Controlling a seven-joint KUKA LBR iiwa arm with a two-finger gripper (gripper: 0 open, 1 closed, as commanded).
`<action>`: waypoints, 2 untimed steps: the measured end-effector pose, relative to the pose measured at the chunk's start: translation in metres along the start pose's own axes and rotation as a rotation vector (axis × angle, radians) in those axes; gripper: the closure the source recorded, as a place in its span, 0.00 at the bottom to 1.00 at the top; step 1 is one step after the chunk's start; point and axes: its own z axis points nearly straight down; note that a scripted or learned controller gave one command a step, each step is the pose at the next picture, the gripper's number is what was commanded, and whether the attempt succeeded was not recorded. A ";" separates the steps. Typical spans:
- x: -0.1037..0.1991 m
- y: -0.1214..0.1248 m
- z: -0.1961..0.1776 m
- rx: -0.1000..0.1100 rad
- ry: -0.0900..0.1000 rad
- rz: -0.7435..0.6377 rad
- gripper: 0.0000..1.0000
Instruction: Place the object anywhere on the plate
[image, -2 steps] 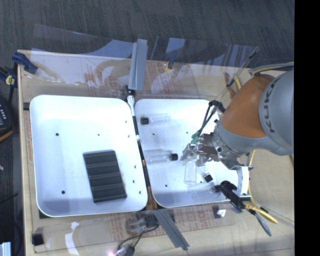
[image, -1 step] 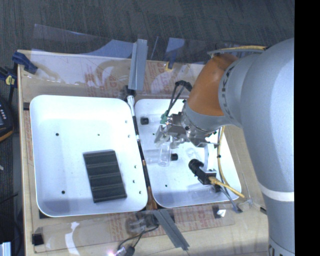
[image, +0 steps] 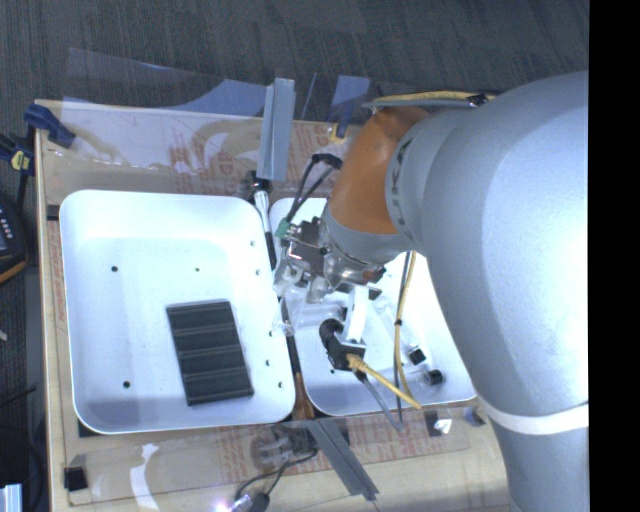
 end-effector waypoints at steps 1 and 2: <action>0.090 -0.075 0.000 0.001 0.000 0.113 1.00; 0.151 -0.122 -0.032 -0.004 0.000 0.209 1.00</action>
